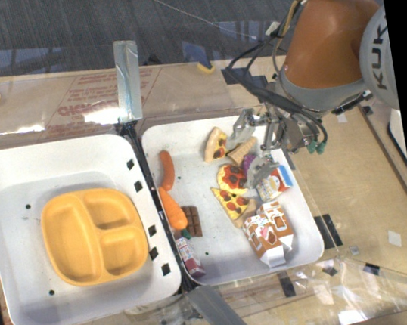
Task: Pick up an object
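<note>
The grey arm with its orange band reaches in from the right, and its metal two-finger gripper hangs low over the right shallow white bin, near that bin's right edge. Clutter below hides the tips, so I cannot tell whether the fingers are apart, together or clamped on anything. Just beneath lie 2 pizza-slice toys, with a 3rd triangular slice toward the bin's far edge. A brown-and-white carton sits in the near right corner. Along the left wall lie an orange sausage, an orange carrot and a dark chocolate bar. The left shallow white bin carries a yellow sectioned plastic tray.
</note>
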`<state>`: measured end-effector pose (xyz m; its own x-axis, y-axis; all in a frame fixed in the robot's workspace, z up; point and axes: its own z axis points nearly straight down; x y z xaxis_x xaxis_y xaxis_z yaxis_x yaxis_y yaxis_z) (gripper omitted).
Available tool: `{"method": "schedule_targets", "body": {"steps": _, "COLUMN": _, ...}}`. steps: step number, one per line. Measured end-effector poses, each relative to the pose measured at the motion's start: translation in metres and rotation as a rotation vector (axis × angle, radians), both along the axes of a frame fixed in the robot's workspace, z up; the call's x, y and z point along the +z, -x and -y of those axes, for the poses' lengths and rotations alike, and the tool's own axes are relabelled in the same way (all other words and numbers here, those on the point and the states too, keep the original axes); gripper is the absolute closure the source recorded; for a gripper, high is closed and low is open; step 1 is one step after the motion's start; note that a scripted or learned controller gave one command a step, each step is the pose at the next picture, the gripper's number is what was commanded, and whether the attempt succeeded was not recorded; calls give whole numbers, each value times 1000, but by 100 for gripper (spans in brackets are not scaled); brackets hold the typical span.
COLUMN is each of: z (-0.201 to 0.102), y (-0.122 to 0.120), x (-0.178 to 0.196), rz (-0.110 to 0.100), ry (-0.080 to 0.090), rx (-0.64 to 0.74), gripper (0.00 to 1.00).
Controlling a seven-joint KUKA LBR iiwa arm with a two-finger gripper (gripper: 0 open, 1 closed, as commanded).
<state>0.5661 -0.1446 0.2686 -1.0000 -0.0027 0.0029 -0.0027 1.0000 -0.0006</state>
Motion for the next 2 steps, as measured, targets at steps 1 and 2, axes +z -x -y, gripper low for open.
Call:
{"method": "schedule_targets", "body": {"steps": 1, "z": 14, "y": 33, "x": -173, "rz": -2, "ry": -2, "rx": -161, "gripper": 0}}
{"method": "schedule_targets", "body": {"steps": 2, "z": 7, "y": 4, "x": -178, "rz": 0, "ry": -1, "rx": -135, "gripper": 0}}
